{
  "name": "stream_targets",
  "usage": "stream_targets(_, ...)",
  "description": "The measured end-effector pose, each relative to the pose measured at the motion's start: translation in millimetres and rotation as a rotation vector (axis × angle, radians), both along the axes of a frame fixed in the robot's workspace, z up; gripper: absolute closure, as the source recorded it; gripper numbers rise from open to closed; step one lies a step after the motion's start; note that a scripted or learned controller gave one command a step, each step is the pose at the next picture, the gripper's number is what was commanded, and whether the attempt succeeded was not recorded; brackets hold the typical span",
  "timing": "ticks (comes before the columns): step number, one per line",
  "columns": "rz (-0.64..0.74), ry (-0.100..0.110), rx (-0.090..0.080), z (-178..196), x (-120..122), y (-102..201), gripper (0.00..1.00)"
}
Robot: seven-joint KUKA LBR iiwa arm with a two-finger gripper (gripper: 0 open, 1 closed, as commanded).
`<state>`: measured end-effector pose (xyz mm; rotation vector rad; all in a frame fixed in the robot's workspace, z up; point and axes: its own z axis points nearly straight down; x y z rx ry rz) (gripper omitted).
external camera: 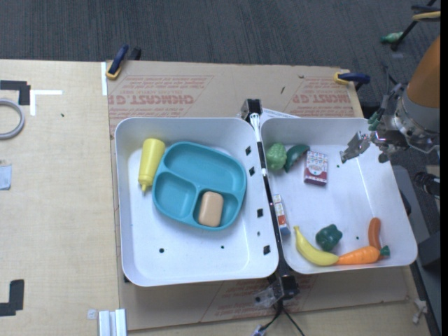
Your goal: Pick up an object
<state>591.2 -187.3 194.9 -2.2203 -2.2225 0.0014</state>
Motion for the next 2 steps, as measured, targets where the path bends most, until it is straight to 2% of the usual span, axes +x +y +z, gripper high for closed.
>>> stream_targets(1,-0.020,0.000,0.000,-100.9,11.5,66.7,0.00)
stream_targets(2,-0.022,0.000,0.000,-91.3,11.6,66.3,1.00)
